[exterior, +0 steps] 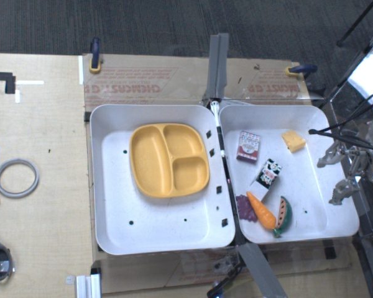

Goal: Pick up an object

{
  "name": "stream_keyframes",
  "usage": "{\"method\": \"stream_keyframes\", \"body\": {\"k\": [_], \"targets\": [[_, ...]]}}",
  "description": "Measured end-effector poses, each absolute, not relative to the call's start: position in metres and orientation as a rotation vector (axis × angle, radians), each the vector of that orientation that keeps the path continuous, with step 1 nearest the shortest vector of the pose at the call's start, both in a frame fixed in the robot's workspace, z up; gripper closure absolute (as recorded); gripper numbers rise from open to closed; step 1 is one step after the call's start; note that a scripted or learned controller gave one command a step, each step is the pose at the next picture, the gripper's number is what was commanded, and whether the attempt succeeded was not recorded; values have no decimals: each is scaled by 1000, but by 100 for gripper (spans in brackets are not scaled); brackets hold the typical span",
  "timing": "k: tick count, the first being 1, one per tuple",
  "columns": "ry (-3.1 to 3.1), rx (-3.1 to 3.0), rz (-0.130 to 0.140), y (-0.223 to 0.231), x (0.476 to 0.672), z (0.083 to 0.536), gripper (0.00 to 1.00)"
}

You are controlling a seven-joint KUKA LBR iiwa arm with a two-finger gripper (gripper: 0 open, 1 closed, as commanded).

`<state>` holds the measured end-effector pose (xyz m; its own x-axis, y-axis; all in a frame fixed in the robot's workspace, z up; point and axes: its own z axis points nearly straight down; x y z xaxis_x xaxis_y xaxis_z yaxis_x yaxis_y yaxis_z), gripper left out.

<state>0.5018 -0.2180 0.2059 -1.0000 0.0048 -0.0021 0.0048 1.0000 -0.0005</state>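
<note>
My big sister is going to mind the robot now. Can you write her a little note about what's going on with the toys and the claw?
Gripper: at the right bin's right edge, over bare floor, with no toy between its fingers; open or shut cannot be told.
Toys, all in the right bin: cheese wedge and red carton near the back, cow-print carton in the middle, carrot, purple piece and watermelon slice at the front.
Left bin: holds the yellow divided plate.
Done: nothing picked up yet.
Left: grab one toy and lift it.
</note>
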Motion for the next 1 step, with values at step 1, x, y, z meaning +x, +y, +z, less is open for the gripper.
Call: {"method": "stream_keyframes", "body": {"k": [1], "targets": [[3115,-371,-3,-202,480,285,0]]}}
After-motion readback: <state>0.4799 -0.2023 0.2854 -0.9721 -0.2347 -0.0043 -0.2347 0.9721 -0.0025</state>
